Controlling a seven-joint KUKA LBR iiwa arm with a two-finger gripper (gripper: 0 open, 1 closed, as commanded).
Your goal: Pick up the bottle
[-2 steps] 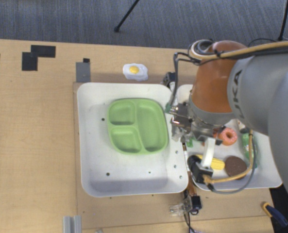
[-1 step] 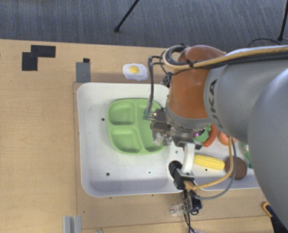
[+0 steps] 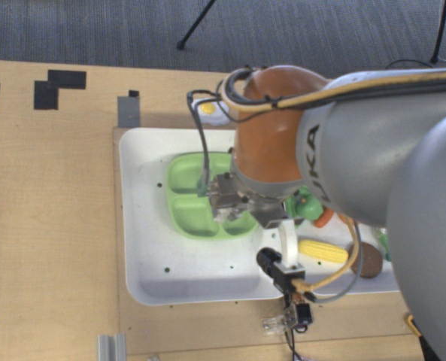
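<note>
Though wrist (image 3: 271, 138) above green tray (image 3: 186, 180), bottle indiscernible.

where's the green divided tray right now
The green divided tray lies in the middle of the white bin, partly under the gripper.

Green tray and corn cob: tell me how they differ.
The green tray is green, while the corn cob is yellow. The tray is a broad, flat dish split into compartments; the cob is a slim, rounded stick. The tray is much the larger. The tray lies toward the middle of the white bin, partly under the arm; the cob lies further right. Both rest in that bin.
</note>
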